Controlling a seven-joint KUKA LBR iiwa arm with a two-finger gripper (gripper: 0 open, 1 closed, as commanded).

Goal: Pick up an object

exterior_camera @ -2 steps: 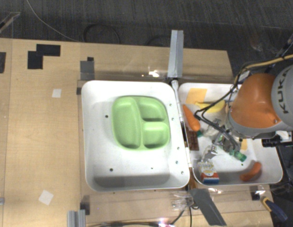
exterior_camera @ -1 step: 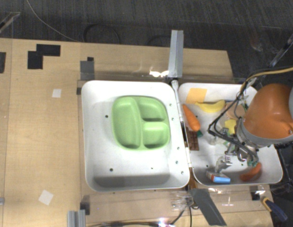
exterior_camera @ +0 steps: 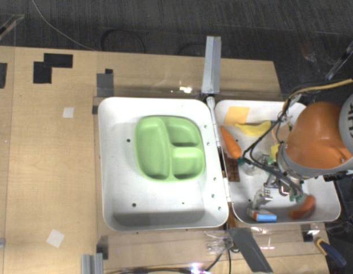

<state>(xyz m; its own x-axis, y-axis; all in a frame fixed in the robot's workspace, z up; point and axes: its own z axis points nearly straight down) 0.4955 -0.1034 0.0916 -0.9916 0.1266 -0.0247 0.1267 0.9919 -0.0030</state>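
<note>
Gripper (exterior_camera: 266, 197) low in the right shallow white bin (exterior_camera: 333, 209) above a small blue cylinder (exterior_camera: 266, 216) — finger state unclear, nothing visibly lifted, pick-up not yet done.

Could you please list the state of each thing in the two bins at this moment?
Green divided plate: right way up, lying flat in the left bin.
Carrot: lying against the right bin's left wall.
Yellow block: resting at the far corner.
Blue cylinder: on its side near the front wall.
Gripper: lowered into the right bin, above the blue cylinder.
</note>
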